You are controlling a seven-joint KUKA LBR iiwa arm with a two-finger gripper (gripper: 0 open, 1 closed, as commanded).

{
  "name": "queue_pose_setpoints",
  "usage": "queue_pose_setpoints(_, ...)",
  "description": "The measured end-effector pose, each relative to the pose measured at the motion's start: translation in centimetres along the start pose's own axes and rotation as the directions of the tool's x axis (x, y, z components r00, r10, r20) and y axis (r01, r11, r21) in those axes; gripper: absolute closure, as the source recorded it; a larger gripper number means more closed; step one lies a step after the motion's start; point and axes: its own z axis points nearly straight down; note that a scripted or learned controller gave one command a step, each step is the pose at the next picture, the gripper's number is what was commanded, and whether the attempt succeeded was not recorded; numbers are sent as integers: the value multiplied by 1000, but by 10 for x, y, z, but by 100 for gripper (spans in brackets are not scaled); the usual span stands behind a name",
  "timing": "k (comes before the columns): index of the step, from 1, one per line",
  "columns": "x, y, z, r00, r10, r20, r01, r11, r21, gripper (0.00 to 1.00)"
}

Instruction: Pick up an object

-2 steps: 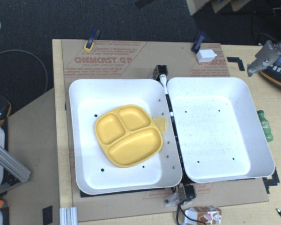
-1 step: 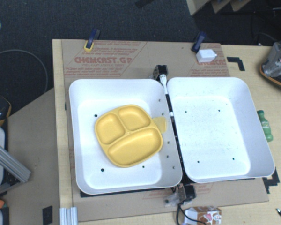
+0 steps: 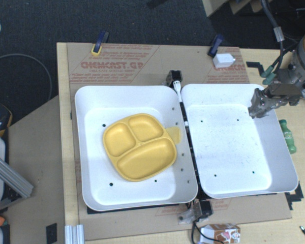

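Two shallow white plastic bins sit side by side on our bench, and the grey arm comes in from the right with its gripper (image 3: 257,107) hanging over the upper right corner of the right bin (image 3: 234,182). We can't tell whether it's open or closed from this angle, and we see nothing gripped. The yellow three-compartment plastic plate (image 3: 139,146) lies flat in the middle of the left bin (image 3: 91,105), well apart from the gripper. It looks smooth and glossy with rounded edges, one big section and two small ones. A green bottle-shaped thing (image 3: 287,135) lies just outside the right bin's right rim.
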Motion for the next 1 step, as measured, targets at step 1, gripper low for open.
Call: queue_pose_setpoints(1,106,1,28,1000,-12,-1,12,1000,-8,100)
